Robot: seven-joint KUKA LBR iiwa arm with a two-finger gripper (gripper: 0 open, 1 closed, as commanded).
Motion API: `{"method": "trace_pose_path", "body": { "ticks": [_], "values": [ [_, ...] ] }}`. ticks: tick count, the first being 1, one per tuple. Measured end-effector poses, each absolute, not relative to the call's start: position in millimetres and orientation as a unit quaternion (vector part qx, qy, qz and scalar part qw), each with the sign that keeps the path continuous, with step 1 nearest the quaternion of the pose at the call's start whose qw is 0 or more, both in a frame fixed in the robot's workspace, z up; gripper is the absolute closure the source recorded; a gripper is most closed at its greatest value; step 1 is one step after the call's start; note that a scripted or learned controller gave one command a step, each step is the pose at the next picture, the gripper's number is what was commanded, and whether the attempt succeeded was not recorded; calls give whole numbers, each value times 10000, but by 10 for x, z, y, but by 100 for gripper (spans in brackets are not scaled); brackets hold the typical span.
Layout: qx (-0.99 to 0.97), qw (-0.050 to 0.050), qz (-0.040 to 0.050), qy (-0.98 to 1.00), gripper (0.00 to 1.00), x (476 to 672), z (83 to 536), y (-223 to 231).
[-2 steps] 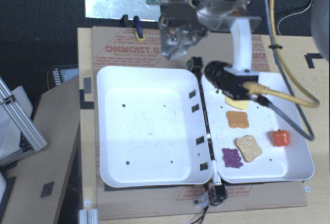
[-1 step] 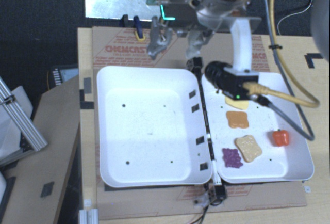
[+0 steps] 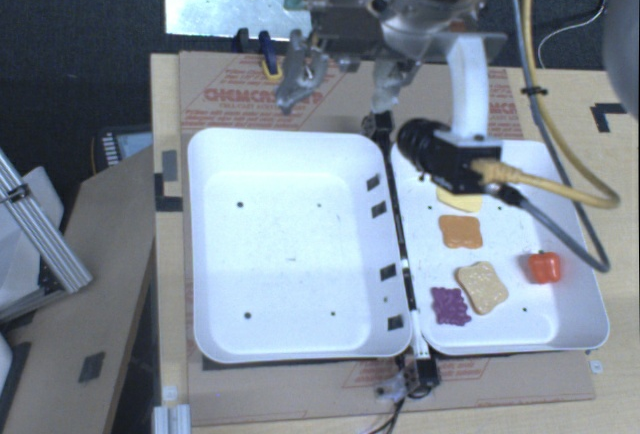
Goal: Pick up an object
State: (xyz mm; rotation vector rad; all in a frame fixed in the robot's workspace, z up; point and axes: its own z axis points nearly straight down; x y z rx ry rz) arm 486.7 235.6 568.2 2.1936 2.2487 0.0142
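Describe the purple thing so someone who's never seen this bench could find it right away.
Look in the right white bin, along its near edge beside the divider. The purple grape cluster lies there, touching the tan bread slice; it's the only purple, bumpy item.

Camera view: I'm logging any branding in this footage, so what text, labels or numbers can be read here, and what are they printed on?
"CHEMCRAFT" (roughly; the letters are soft) in red on the cardboard sheet under the bins, behind the left bin.
Smaller red line beneath it: too blurred to read.
Red print on the cardboard at the front edge, near the bins' seam: too blurred to read.
Food pieces and right bin: no text.
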Motion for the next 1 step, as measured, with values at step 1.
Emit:
{"method": "trace_pose_path", "body": {
  "ticks": [1],
  "values": [
    [6969,2,60,7172,100,4868,5796,2361]
  ]
}}
